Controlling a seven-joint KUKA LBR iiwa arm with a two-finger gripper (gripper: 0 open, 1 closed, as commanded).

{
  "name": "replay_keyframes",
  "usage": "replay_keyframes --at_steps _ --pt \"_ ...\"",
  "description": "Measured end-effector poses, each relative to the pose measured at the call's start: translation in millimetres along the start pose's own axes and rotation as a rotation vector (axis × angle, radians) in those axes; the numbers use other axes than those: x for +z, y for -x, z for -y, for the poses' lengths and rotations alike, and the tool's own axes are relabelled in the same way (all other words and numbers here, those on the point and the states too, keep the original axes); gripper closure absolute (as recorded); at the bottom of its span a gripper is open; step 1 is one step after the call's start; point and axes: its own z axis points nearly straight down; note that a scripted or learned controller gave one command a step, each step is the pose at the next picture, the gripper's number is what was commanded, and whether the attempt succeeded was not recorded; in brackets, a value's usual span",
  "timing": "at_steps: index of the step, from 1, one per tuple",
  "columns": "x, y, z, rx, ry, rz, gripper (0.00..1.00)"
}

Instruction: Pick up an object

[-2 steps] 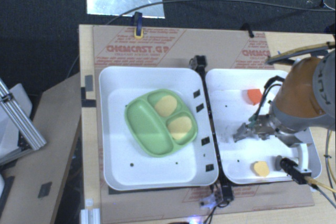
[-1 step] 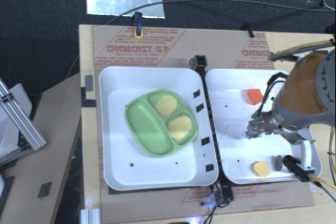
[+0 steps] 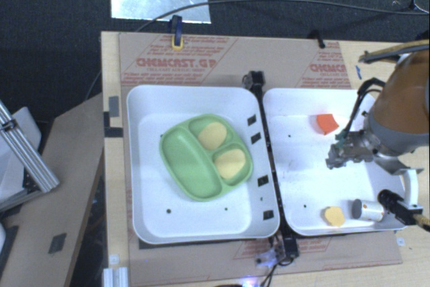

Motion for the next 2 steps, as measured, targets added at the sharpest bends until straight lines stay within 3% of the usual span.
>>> replay_keyframes --at_steps 2 --pt "-109.4 -1.6 3.3 -0.001 0.001 0.0 1.0"
